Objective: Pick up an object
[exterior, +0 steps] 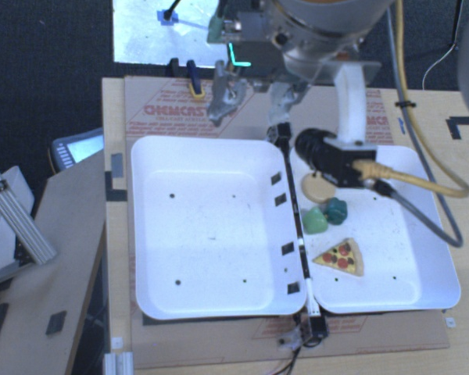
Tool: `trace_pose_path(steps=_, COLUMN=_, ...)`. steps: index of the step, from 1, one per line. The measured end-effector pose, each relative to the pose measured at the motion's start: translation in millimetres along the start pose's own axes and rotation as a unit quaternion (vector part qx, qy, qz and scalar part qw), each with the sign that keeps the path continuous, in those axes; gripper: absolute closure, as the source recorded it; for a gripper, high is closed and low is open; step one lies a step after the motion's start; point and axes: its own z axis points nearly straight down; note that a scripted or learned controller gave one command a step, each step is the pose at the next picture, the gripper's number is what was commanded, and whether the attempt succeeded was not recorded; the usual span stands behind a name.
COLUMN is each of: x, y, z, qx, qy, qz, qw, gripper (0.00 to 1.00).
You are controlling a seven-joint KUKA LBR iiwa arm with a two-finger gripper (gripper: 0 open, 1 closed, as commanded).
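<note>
The right bin [422, 280] holds a toy pizza slice [340, 256] near its front left. Behind it lie a light green piece [315, 220] and a dark teal piece [337, 209], touching each other. A tan flat round piece [320, 187] lies just behind those, partly under a black part. My gripper [250, 106] hangs high over the back edge of the bins, near the divider. Its two fingers are spread apart, so it is open with nothing between them. It is well behind and left of the toys.
The left bin [211, 233] lies beside the right one, with black clips [281, 200] along the shared divider. A black fitting [328, 158] with a yellow cable [418, 182] reaches over the right bin's back. Cardboard [168, 108] lies under both bins.
</note>
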Motion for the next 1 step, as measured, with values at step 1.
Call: trace_pose_path(steps=1, x=0.1, y=0.4, z=-11.4, qx=-0.001, qy=0.001, qz=-0.001, qw=1.0000, gripper=1.00)
